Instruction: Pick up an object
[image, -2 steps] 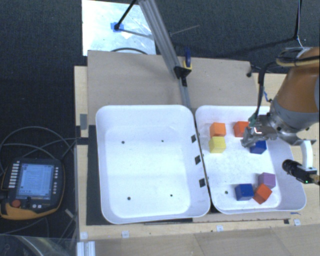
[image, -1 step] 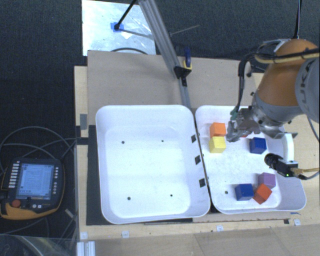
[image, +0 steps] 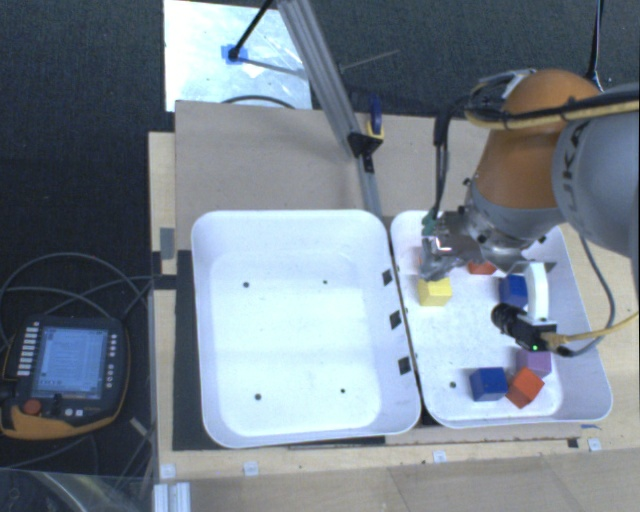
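Bench (image: 270, 150): brown board surface, two shallow white plastic bins carried side by side. Left bin (image: 215, 300) is the larger in view, with bare floor seen. Right bin (image: 590, 400) is partly covered by the grey arm with its orange band (image: 535, 120), reaching in from the right.

Gripper (image: 436, 262): lowered over the right bin's upper left corner, directly above a small yellow block (image: 434, 292). Its state cannot be told; the tip is blurred and partly hidden by the wrist.

Other blocks noted in the right bin: a blue cube (image: 488, 383) beside an orange-red block (image: 522, 388) and a purple block (image: 534, 361) near the lower edge; another blue block (image: 514, 289) mid-bin.

Judged step: descent onto the yellow block. The gripper should be centred over the block, kept clear of the bin's left wall, and closed across flat faces before lifting.
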